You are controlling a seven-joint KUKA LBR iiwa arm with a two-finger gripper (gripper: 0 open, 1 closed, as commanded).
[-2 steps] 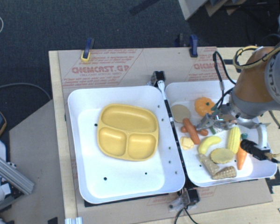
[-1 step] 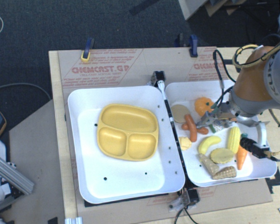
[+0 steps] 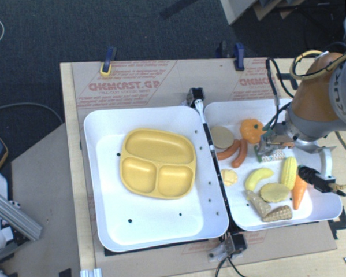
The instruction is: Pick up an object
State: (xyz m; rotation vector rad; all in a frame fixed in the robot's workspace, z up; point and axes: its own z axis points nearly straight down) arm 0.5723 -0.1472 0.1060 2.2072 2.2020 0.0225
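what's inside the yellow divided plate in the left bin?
Nothing visible in the yellow divided plate; all three compartments look bare. The bin floor beneath it is covered.

The counter (image 3: 158, 78) is topped with a tan sheet printed in red lettering. On it sit two white bins: the left bin (image 3: 108, 225), and the right bin (image 3: 321, 211) touching its right side. Two clamps, one yellow (image 3: 106, 67) and one blue (image 3: 238, 55), grip the counter's far edge beyond the bins.

The arm (image 3: 324, 98) is running off the right edge, and its wrist is covering the far right corner of the right bin (image 3: 316, 213). The gripper (image 3: 271, 149), beside the orange fruit (image 3: 252, 130), is appearing too small and cluttered for its fingers to be read.
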